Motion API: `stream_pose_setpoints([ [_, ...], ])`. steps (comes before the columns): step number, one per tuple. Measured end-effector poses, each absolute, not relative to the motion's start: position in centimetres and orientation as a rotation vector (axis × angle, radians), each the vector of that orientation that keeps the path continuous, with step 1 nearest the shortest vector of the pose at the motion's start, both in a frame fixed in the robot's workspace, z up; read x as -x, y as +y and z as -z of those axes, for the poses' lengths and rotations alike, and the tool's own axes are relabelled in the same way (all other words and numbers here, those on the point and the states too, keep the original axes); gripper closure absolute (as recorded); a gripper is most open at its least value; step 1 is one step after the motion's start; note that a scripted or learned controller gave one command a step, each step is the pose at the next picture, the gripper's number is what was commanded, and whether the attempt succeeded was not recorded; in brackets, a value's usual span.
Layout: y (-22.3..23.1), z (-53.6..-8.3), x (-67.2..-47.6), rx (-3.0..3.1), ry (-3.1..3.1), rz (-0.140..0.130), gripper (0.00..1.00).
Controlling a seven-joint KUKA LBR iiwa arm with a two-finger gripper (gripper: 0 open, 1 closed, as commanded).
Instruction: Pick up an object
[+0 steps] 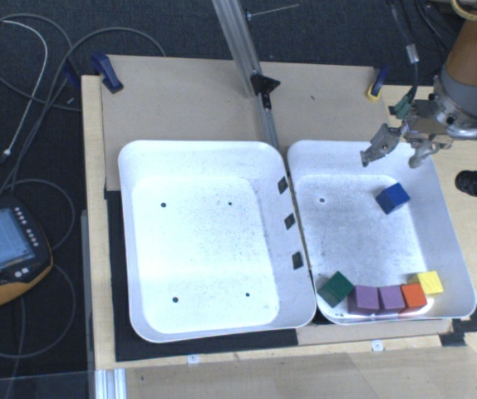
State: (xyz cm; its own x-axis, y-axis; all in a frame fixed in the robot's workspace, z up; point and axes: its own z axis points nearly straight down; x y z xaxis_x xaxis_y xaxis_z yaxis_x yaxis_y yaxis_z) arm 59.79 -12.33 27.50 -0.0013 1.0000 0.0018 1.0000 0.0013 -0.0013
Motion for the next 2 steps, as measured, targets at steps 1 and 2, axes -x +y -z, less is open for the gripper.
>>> stream_pose_setpoints([
  [1, -20.2, -21.4, -55.6, 2.226, -2.208, -0.011, 0.0],
  [2, -21.8, -9.5, -63.3, 2.22, -2.226, -0.001, 0.0],
])
